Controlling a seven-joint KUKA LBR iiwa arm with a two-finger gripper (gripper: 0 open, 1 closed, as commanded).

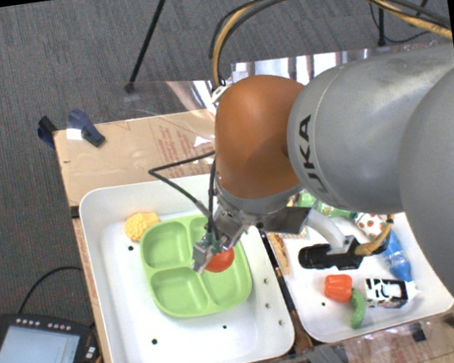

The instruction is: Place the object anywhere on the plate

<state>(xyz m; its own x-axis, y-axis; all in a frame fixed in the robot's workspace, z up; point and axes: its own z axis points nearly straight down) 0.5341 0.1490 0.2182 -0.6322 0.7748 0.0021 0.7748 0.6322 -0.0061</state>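
Note:
A green divided plate (182, 276) lies in the left bin (123, 336). My gripper (208, 256) hangs over the plate's right compartment. A small red round object (220, 260) sits right at the fingertips, low over that compartment. I cannot tell whether the fingers hold it or whether it rests on the plate. The arm's big orange and grey body hides the area behind the gripper.
A yellow corn-like piece (139, 225) lies in the left bin just beyond the plate's far left corner. The right bin (435, 299) holds an orange pepper (338, 287), a green piece (358, 311), a black-and-white item (385, 291) and a blue item (396, 257).

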